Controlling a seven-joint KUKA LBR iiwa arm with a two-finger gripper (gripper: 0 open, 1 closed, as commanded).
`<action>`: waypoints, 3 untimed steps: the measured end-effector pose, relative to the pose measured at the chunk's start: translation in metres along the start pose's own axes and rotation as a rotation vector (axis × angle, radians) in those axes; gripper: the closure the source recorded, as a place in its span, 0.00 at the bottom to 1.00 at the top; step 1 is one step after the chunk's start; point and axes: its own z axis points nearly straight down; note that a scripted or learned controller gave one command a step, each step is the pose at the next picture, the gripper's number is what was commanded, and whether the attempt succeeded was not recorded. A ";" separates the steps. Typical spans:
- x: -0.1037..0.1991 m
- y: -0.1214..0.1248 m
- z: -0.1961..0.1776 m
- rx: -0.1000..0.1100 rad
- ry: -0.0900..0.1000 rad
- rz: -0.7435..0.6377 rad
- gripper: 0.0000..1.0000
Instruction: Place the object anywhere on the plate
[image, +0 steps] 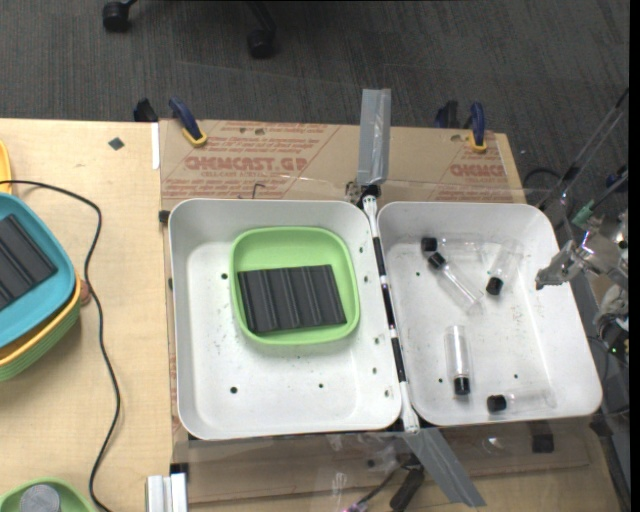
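Observation:
A green square plate (293, 242) sits in the left white bin (200, 330), toward its back. A black ribbed rectangular pad (290, 298) lies flat on the plate, covering most of its middle. Several clear plastic vials with black caps lie in the right white bin (560, 380); one lies at the centre front (457, 358), another near the back (447, 272), and a third at the front edge (500, 403). My gripper (556, 270) hovers at the right rim of the right bin, apart from the vials, with nothing seen in it.
A cardboard sheet (300, 155) with clamps lies behind the bins. A stack of blue and green plates (40, 300) sits at the far left on the wooden bench, with a black cable (100, 330) running past it.

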 end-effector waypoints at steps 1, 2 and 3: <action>0.018 -0.035 -0.020 0.002 0.000 0.139 0.00; -0.022 -0.006 -0.031 0.002 -0.001 0.382 0.00; -0.045 0.010 -0.026 0.003 -0.002 0.620 0.00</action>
